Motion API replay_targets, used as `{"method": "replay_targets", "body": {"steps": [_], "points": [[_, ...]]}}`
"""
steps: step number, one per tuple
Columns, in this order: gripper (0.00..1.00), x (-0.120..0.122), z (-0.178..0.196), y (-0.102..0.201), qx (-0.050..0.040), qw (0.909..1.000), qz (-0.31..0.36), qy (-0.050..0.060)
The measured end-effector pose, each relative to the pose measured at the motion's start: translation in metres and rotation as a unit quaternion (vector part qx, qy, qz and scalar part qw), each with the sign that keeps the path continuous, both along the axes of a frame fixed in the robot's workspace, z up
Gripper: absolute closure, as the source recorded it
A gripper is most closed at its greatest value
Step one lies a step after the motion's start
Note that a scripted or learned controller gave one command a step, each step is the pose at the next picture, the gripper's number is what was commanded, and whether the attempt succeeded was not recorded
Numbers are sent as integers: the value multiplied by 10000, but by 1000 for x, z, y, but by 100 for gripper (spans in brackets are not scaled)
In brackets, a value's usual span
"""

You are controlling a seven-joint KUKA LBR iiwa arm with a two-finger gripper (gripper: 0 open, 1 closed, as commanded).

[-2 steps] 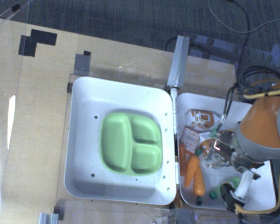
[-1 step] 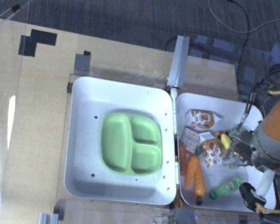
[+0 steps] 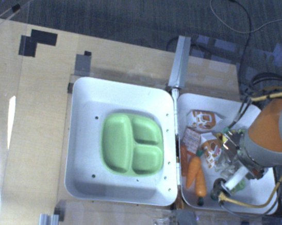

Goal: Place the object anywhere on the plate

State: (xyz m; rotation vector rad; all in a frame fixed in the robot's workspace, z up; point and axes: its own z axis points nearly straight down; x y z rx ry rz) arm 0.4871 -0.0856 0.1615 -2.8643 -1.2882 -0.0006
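Much of my gripper (image 3: pixel 225 153) is hidden beneath the wrist, low over the right bin (image 3: pixel 265 193); clenched or released, I cannot tell. Crinkled snack packets (image 3: pixel 205 119) and two smooth orange carrots (image 3: pixel 193 173) lie just beside it. The green three-compartment plate (image 3: pixel 132 144) sits in the left bin (image 3: pixel 84 127). Pale wooden bench (image 3: pixel 25 119); dark carpet (image 3: pixel 119 7) beyond.

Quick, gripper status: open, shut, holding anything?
Gripper: cannot tell open or shut. It is over the right bin beside a snack packet, with no visible hold on anything.
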Motion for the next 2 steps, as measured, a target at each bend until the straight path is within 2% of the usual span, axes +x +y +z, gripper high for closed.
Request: {"method": "replay_targets", "body": {"steps": [1,2], "points": [[100,1,72,0,-4,9943,-1065,-8],[100,0,16,-14,-1,9771,-2127,9]]}}
